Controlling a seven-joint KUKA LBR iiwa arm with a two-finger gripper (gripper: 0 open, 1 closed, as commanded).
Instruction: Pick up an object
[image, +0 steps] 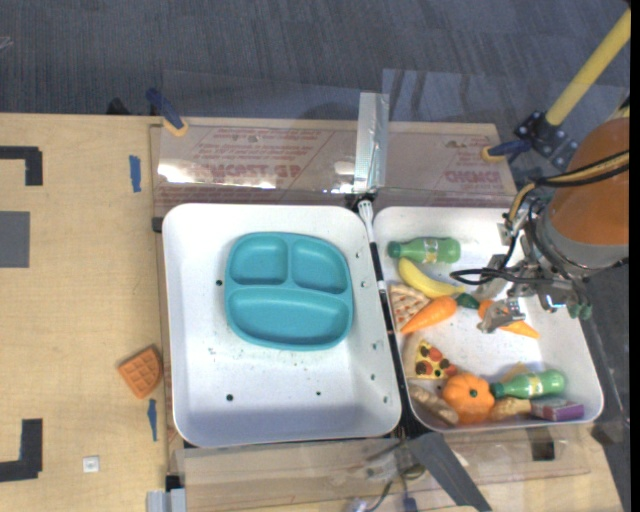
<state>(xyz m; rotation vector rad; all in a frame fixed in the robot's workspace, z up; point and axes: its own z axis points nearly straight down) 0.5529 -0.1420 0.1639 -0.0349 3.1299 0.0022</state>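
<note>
Toys fill the right bin (590, 375): a carrot (432, 312), a banana (425, 279), two bottles and a pumpkin (470, 394). A second small carrot (512, 322) lies just under the end effector (505, 305). Nothing is lifted yet, so the pick is not done. The arm (590, 200) reaches from the right, wrist low over the bin. Whether the end effector is spread or closed, I cannot tell. A teal plate (290, 290) sits in the left bin (190, 330).
</note>
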